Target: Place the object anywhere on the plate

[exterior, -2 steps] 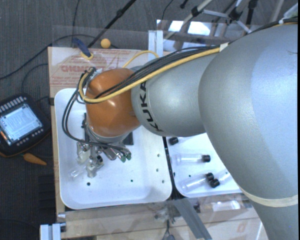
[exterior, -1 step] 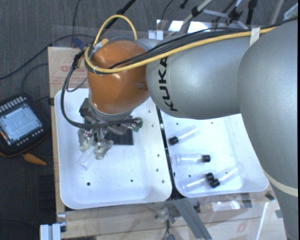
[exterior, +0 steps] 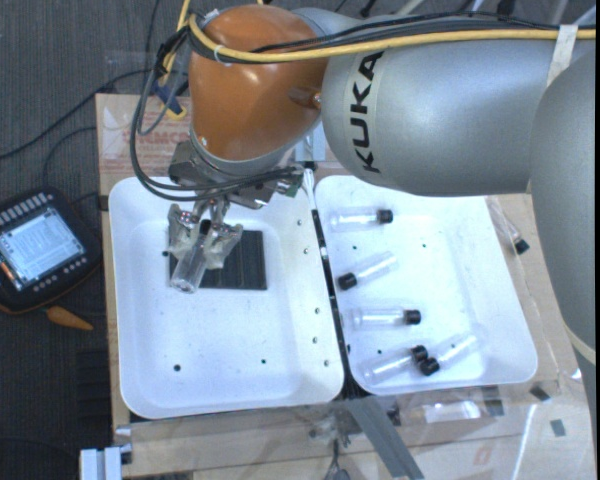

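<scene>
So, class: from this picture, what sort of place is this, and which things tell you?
Probably a robotics lab: a KUKA arm reaches over two white bins, capped clear tubes lie in one, and a teach pendant sits on the floor.

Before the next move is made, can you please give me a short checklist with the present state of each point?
1. Gripper is over the left bin: ok.
2. Black plate lies flat on the left bin's floor: ok.
3. Gripper is above the plate: partly ok; it stands at the plate's left edge.
4. A clear tube shows at the gripper: ok, but whether it is firmly held, cannot tell.
5. Tube already rests on the plate: cannot tell; its lower end seems beside the plate's left edge.
6. Other capped tubes lie in the right bin, away from the arm: ok.
</scene>
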